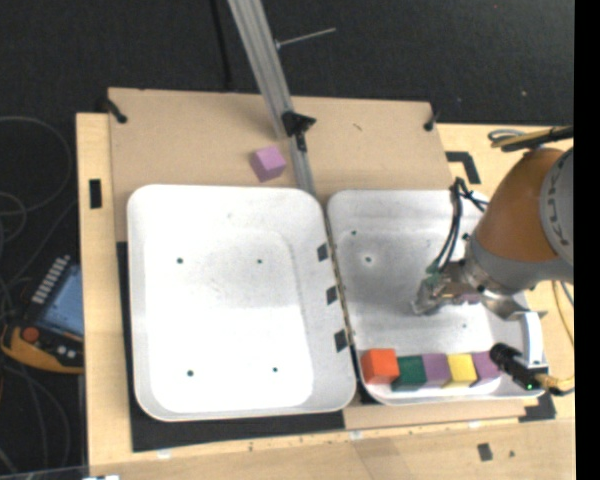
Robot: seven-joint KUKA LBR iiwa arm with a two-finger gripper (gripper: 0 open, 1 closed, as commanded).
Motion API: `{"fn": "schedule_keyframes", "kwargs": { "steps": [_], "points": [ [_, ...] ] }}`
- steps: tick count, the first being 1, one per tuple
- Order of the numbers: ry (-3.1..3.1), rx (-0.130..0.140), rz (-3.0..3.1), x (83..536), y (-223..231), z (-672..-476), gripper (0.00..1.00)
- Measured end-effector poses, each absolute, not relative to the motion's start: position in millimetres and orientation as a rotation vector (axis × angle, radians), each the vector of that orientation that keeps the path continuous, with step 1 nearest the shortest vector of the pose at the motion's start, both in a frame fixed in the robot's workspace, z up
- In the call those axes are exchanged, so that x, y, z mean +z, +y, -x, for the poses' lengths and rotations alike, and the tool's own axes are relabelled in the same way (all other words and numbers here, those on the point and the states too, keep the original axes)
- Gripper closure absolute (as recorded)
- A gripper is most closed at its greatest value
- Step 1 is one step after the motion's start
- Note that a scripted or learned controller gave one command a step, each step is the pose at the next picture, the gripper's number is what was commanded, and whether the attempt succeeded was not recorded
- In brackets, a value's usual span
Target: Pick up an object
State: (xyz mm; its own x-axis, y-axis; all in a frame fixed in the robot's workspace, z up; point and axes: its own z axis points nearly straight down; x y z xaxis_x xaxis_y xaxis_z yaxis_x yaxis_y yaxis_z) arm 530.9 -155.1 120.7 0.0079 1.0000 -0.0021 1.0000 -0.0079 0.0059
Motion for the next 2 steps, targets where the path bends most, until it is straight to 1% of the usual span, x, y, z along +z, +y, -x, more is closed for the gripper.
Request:
{"fn": "schedule_keyframes", "kwargs": {
  "steps": [1, 2],
  "points": [
    [2.223, 0.005, -2.213, 154, -137, -543.1, 1.00],
    [2.222, 0.003, -2.215, 176, -137, -557.8, 1.00]
  ]
}}
